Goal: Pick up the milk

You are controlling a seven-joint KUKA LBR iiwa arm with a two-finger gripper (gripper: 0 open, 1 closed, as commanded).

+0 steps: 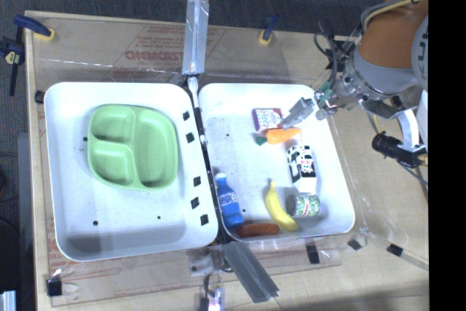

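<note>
Two shallow white bins sit side by side on the wooden surface [378,229]. The left bin [65,229] holds a green divided plate [133,146], lying flat toward its far-left part. The right bin [240,102] holds the rest of the things. The milk [301,164] — a small white carton with black cow patches — lies on its side toward the bin's right side, about midway between the far and near walls. Just beyond it on the far side lies an orange carrot [282,135], and touching or nearly touching the carrot's far-left side is a small purple box [266,117]. On the near side of the milk, a green-labelled can [306,205] lies on its side, with a yellow banana [277,207] curved just to its left. A blue bottle [229,199] lies along the bin's left wall, and a reddish-brown sausage [258,229] rests against the near wall. The arm comes in from the right, its orange band high at the far right, and the tool [298,112] slants down over the far-right part of the right bin, its tip just above the carrot and the purple box — apart from the milk, which lies free on the bin floor. Whether the tool is clenched or released cannot be told from this angle.
</note>
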